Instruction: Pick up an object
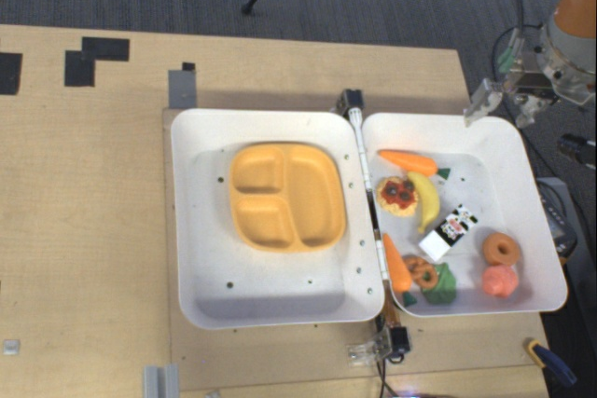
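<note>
Hovering past the right bin's [522,154] far corner, our gripper [508,98] carries nothing; we cannot tell its opening. Toys crowd this bin, the banana [428,200] reachable mid-bin.

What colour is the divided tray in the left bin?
Yellow-orange tray, plain; seen in the camera view.

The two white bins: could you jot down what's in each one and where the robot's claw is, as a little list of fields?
left bin: a yellow divided plate
right bin: two carrots, banana, small pizza, black-and-white carton, doughnut, pink ball, a green piece
gripper: above the right bin's far right corner, nothing seen in it
</note>
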Available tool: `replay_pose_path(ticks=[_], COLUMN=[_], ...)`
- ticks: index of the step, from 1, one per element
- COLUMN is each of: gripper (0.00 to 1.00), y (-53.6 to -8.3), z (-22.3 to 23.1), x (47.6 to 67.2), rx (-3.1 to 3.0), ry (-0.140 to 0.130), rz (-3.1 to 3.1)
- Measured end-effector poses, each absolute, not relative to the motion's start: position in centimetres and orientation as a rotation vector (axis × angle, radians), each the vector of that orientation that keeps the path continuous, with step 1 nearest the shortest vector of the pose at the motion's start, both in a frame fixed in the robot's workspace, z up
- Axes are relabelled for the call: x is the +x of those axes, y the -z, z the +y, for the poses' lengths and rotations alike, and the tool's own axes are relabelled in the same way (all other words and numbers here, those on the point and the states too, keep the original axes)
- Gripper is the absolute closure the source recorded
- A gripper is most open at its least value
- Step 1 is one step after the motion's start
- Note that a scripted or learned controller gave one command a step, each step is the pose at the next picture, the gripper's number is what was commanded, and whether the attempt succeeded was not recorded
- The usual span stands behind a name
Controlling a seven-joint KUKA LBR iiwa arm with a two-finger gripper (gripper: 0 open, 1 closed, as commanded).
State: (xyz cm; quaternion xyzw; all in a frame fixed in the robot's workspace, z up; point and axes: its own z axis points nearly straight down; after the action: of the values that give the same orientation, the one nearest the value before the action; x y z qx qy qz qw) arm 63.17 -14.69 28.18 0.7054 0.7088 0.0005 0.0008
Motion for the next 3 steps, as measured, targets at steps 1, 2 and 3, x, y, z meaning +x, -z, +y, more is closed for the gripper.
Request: replay_pose_path(ticks=[1, 2, 3], gripper=[0.0, 0.0, 1.0], y=[-12.6, -10.5, -11.6], z=[-10.0, -10.2, -10.2], x=[64.9, 63.0, 63.0], rx=[2.095, 1.879, 1.876], ry=[0.003, -0.004, -0.005], rz=[2.346, 2.513, 2.514])
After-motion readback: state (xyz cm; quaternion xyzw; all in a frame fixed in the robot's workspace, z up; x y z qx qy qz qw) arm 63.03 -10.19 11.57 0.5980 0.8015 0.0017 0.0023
